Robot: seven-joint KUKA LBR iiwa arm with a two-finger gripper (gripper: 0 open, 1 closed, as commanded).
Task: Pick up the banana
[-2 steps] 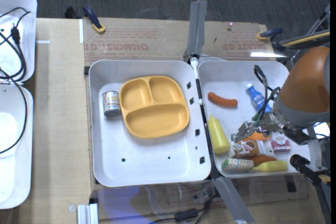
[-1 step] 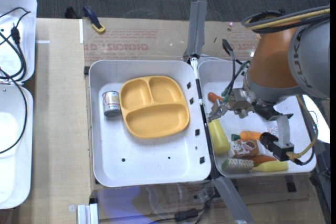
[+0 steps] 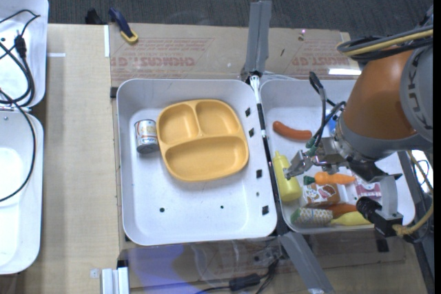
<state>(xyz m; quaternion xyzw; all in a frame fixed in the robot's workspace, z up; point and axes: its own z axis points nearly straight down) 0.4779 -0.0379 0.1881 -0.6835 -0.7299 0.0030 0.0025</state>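
Note:
The banana [image 3: 350,218] looks like the slim yellow shape lying along the front wall of the right bin [image 3: 296,103], partly hidden by the toys around it. My gripper [image 3: 299,166] hangs low over the left half of that bin, up and to the left of the banana and apart from it. It sits just above a chunky yellow item [image 3: 285,184]. The grey arm with its orange band [image 3: 379,103] covers the bin's right side.
Around the gripper in the right bin lie a red sausage [image 3: 293,130], a carrot [image 3: 332,177], a small printed carton [image 3: 321,195] and a corn cob [image 3: 311,217]. The left bin [image 3: 131,203] holds a yellow divided plate [image 3: 203,139] and a small can [image 3: 145,135].

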